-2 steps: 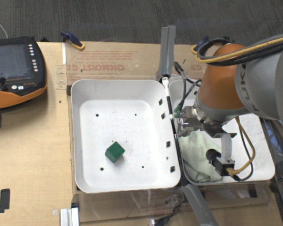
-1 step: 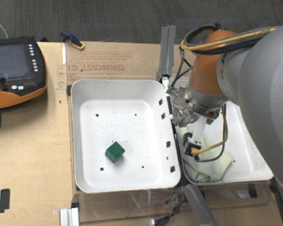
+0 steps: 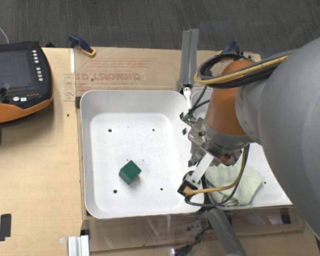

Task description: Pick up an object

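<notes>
A small green cube [image 3: 130, 172] lies in the left white bin [image 3: 96, 143], toward its front. The arm reaches over the right bin [image 3: 274, 193] and hides most of it. My gripper [image 3: 223, 161] points down beneath the orange wrist band, over the right bin's left part, close to the wall between the bins. A pale yellow-green cloth [image 3: 244, 183] lies in the right bin right under and beside the gripper. The wrist covers the gripper's tip, and no object shows in its grasp. The green cube is well to the left of the gripper.
A teach pendant [image 3: 16, 84] with an orange rim rests on the bench at the far left. A blue and yellow clamp [image 3: 82, 45] sits at the cardboard's back edge. A grey upright post [image 3: 189, 57] stands behind the bins.
</notes>
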Robot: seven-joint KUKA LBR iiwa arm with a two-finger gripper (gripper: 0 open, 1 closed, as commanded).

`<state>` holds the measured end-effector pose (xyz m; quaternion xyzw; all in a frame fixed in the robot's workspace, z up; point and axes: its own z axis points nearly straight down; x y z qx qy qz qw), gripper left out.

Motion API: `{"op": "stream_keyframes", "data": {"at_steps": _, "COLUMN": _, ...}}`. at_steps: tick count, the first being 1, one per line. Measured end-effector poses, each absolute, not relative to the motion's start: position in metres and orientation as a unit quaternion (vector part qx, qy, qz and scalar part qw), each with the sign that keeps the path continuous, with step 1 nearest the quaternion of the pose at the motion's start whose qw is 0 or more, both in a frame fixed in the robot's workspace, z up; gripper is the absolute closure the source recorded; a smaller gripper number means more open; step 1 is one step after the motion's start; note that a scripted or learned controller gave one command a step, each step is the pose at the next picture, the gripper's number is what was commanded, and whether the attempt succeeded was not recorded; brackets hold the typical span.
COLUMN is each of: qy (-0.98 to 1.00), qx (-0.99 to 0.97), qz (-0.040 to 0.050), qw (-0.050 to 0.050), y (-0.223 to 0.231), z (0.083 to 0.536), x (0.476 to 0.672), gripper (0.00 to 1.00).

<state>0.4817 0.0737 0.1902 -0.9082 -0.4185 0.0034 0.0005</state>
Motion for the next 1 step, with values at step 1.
{"op": "stream_keyframes", "data": {"at_steps": 1, "qy": -0.418, "qx": -0.908, "qz": 0.0034, "qw": 0.000, "y": 0.0736, "z": 0.1901, "x": 0.4817, "gripper": 0.00}}
